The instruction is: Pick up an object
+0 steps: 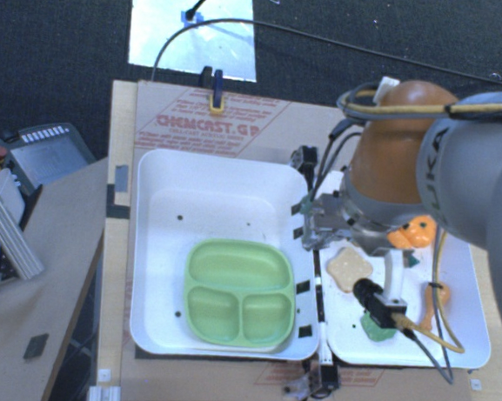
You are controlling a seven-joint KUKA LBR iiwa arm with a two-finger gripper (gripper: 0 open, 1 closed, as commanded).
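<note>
The arm's orange band and grey wrist hang over the right bin (474, 341). My gripper (320, 234) is low at that bin's left wall, near the divider between the two bins. A tan, toast-shaped piece (348, 268) lies just to its right on the bin floor. An orange toy (418, 233) peeks out from under the arm further right. An orange spoon-like piece (435, 300) lies near the right wall. A small green object (380, 331) sits at the front, partly behind the robot's cable. I see nothing held.
In the left bin (160, 196) a light green divided plate (239, 292) lies at the front right. A yellow cable loops over the right bin's front. Cardboard lies under both bins, and a grey table stands at the left.
</note>
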